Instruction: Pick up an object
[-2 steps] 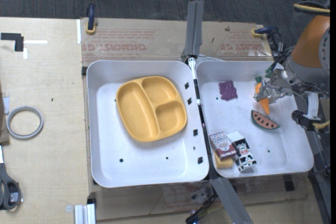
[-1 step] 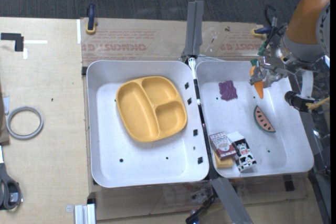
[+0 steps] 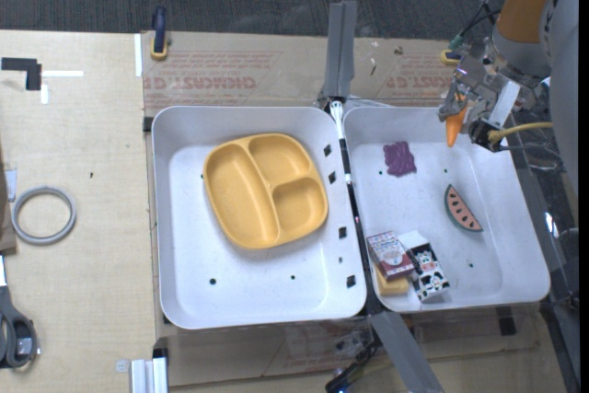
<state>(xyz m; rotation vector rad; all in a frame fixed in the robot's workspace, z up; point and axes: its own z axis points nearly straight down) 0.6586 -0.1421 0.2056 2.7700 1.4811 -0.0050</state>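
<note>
My gripper (image 3: 463,113) hangs over the far right corner of the right bin (image 3: 515,290), lifted above its floor. A small orange, carrot-like piece (image 3: 452,131) sticks down from between the fingers, which are shut on it. Below it on the bin floor lie a purple lump (image 3: 399,158) and a watermelon slice (image 3: 463,208). At the bin's near left corner sit a red-and-white carton (image 3: 390,255), a black-and-white carton (image 3: 427,273) and a yellow block (image 3: 394,284).
A yellow divided plate (image 3: 265,190) lies in the left bin (image 3: 184,290). On the bench to the left are a grey tape ring (image 3: 41,214) and scissors (image 3: 15,340). A blue clamp (image 3: 159,32) stands at the cardboard's far edge. Cables hang by the wrist.
</note>
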